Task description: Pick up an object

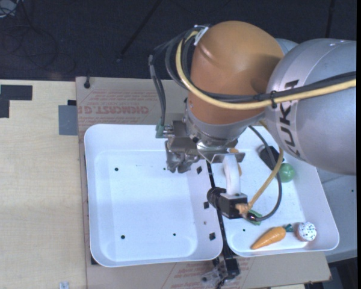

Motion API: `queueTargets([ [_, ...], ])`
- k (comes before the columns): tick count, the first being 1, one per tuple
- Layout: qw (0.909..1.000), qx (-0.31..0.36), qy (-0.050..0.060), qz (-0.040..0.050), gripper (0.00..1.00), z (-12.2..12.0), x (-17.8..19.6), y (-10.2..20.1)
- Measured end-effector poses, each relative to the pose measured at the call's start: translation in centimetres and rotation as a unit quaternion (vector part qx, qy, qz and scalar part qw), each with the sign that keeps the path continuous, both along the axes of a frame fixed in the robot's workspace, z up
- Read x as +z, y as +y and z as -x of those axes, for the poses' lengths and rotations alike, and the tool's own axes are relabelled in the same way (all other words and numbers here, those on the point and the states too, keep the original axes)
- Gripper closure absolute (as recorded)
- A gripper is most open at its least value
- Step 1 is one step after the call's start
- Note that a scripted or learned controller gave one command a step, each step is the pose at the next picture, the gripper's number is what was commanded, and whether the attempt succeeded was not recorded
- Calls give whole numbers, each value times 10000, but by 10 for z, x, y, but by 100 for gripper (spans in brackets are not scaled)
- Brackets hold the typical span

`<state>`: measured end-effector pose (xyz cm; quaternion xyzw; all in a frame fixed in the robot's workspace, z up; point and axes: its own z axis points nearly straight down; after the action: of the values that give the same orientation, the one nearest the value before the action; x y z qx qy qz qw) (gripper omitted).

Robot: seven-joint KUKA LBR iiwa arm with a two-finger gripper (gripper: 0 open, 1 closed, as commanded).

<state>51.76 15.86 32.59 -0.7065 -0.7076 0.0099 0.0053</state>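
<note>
My gripper [182, 160] hangs below the orange-banded wrist, over the far right corner of the left bin [97, 197]. Nothing shows beneath it but bare white bin floor. An orange carrot [268, 238] lies at the near edge of the right bin [326, 212], with a white dotted ball [307, 231] just to its right. A green ball [286, 173] sits further back in that bin, partly behind a yellow cable. A small black object [268, 156] lies near it, close under the arm.
The big grey arm body [313, 113] covers the back of the right bin. A black block on a cable [227, 202] and a white piece [231, 173] hang over the ridge between the bins. A light wooden bench top [30, 185] lies to the left.
</note>
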Motion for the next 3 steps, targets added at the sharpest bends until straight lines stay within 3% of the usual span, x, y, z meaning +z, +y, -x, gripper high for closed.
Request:
queueTargets([
  [1, 9998, -59, -171, -14, 100, -71, 121, -106],
  [2, 10000, 24, -30, -28, 100, -28, 19, -31],
  [3, 9999, 12, -146, -46, 100, -23, 124, -6],
])
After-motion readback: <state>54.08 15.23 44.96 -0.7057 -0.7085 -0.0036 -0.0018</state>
